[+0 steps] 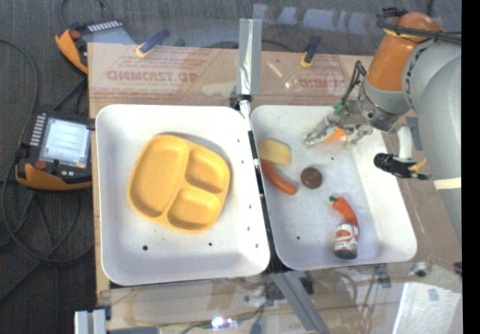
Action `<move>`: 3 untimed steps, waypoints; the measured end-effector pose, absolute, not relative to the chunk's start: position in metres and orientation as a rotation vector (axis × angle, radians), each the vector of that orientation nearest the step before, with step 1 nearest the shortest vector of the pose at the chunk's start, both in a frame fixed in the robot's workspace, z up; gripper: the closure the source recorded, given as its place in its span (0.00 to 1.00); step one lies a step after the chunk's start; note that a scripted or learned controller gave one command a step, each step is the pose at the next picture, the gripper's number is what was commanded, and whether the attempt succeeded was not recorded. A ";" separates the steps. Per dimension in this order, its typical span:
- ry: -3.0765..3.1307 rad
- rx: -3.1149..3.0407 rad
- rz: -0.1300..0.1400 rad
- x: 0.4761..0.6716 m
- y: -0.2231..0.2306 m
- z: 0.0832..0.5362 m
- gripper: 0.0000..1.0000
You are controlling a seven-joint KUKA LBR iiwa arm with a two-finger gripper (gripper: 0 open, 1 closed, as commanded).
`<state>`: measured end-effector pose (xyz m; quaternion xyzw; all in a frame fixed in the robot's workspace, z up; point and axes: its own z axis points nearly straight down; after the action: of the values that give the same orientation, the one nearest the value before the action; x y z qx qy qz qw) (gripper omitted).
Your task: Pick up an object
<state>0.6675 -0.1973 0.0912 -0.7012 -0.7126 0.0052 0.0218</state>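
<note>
Nearest to you, at the front of the right-hand shallow white bin (390, 246), a small bottle with a red-and-white label and a dark cap (346, 239) lies on its side, and just behind it, touching or nearly so, sits a small orange toy carrot with a green top (343, 208). Further back in that bin you see a round dark brown disc (311, 177), and to its left a long orange-red sausage-shaped piece (279, 177) lying at a slant near the wall shared with the other bin. Behind that piece rests a pale yellow wedge like a block of cheese (274, 151), close to the same wall. Your grey arm with its orange band (390, 62) reaches in from the right, and the claw (328, 134) is low over the back of the right bin, its fingers pointing left. A small orange object (339, 132) sits between the fingers, which are closed narrowly around it, though you cannot tell whether it is lifted off the bin floor. Your left-hand shallow white bin (112, 250) carries a yellow plastic tray with three compartments (180, 182), lying flat near its middle. Behind both bins, a brown cardboard sheet (157, 77) covers the tabletop, and an orange-edged handheld pendant with a lit screen (56, 150) lies off to the left.
</note>
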 end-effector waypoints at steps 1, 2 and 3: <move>-2.203 -2.166 0.028 0.666 -0.197 0.097 1.00; -2.203 -2.166 0.029 0.666 -0.197 0.097 0.00; -2.351 -2.050 0.009 0.666 -0.217 0.099 0.00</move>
<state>0.6663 -0.2173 0.0991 -0.6571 -0.7537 0.0030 0.0110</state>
